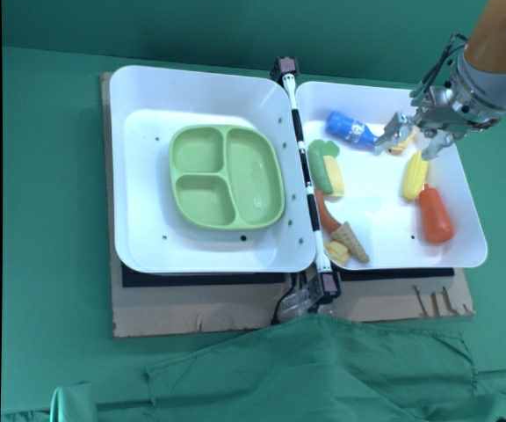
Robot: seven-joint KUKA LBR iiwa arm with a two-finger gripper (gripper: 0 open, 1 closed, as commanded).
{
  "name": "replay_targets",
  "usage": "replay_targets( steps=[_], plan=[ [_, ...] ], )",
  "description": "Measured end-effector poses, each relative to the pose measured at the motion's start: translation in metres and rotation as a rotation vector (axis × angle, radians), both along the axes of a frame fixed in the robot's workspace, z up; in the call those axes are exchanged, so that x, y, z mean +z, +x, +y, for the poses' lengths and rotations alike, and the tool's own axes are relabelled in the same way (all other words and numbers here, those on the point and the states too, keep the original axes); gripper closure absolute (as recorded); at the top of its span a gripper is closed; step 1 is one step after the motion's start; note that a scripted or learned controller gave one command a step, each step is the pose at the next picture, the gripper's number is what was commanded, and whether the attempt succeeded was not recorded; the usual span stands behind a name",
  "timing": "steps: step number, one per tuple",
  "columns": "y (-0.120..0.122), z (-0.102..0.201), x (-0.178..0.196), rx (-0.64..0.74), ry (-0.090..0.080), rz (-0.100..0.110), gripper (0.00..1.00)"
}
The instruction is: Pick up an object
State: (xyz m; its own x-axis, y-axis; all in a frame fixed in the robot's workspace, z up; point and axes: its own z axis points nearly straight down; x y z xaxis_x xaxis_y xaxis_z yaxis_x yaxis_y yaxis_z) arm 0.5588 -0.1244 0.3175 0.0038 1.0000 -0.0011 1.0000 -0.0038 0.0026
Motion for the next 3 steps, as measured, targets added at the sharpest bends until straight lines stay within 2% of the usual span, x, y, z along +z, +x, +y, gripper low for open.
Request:
replay_targets(
  steps=[1, 2, 3],
  plan=[
    [-0.007, -0.042, -0.096, -0.005, 0.000, 0.008, 0.00],
    [-0.009, -0.054, -0.120, 0.005, 0.002, -0.005, 0.00],
    [-0.019, -0.058, -0.126, 0.006, 0.005, -0.008, 0.00]
  ],
)
